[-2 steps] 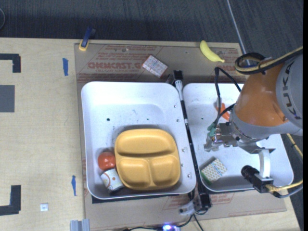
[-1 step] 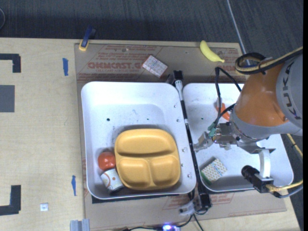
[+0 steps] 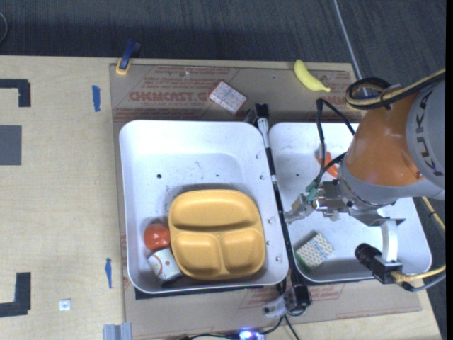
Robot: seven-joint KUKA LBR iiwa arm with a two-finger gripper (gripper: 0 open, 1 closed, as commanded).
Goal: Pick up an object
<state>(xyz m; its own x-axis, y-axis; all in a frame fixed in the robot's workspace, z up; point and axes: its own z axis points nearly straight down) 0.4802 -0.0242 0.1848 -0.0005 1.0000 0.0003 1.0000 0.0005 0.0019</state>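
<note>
Dark grey carpet fills the top of the frame, and below it we see the pale wooden desk [image 3: 56,190] with a brown cardboard sheet [image 3: 177,94] under two shallow white bins. Left of centre, the left bin [image 3: 141,161] holds a large yellow plastic divided tray [image 3: 216,232], turned upside down, its long axis running roughly up and down the frame. Touching the tray's lower left side are a small red ball [image 3: 156,235] and a white-and-orange cylinder-like toy [image 3: 164,263].

At the right, the right bin [image 3: 297,144] holds a small flat patterned packet [image 3: 315,249], lying near the bin's lower left corner with its long axis tilted from lower left to upper right. We see the grey and orange arm [image 3: 386,154] reaching over this bin; its end effector [image 3: 311,202] hangs just above the packet, and we cannot tell how it is set.

Beyond the bins lie a yellow banana [image 3: 310,76] and a small patterned card [image 3: 227,96].
</note>
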